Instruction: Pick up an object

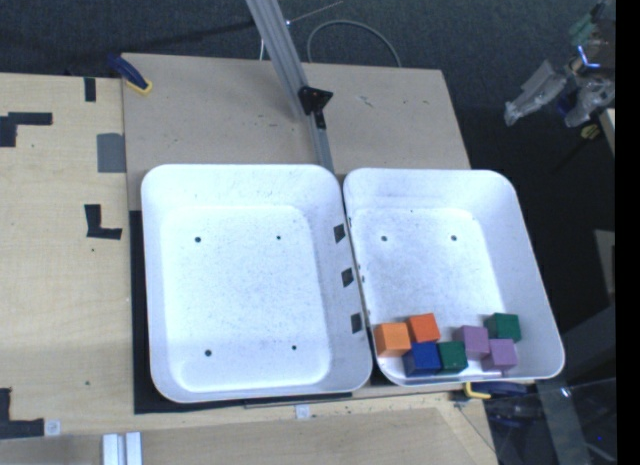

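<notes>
The gripper [540, 93] hangs off the bench past the right bin's [500, 193] far right corner; I cannot tell its grip. Seven small blocks sit along that bin's near edge: two orange [393, 337], two green [505, 326], two purple [474, 338], one blue [425, 357].

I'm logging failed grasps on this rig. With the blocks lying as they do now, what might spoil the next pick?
1. The blocks sit bunched together, touching, so fingers may find no gap or nudge neighbours.
2. They lie against the right bin near wall, where a finger might strike the rim.
3. The gripper hangs well off beyond the bench, so the approach is long.
</notes>
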Tool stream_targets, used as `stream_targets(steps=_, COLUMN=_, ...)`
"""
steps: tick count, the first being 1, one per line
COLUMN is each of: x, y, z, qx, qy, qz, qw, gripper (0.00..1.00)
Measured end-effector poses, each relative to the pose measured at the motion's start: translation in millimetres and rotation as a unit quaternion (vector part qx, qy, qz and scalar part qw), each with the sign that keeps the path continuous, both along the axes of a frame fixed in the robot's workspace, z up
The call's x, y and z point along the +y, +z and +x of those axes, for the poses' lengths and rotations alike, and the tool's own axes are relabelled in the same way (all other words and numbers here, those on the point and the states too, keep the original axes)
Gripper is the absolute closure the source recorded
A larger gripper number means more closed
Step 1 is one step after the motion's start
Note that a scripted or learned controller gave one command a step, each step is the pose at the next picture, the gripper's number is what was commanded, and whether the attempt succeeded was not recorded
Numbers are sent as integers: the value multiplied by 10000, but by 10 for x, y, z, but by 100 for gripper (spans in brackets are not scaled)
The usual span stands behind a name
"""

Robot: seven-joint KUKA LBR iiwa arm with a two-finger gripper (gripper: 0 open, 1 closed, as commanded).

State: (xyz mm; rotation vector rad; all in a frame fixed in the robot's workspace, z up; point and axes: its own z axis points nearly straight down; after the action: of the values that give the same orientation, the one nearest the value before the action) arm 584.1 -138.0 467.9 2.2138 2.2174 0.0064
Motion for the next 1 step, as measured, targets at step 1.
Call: stream_targets(steps=1, x=917, y=-1198, z=322, qx=89, qy=24, qz=25, qw=10000, gripper=0)
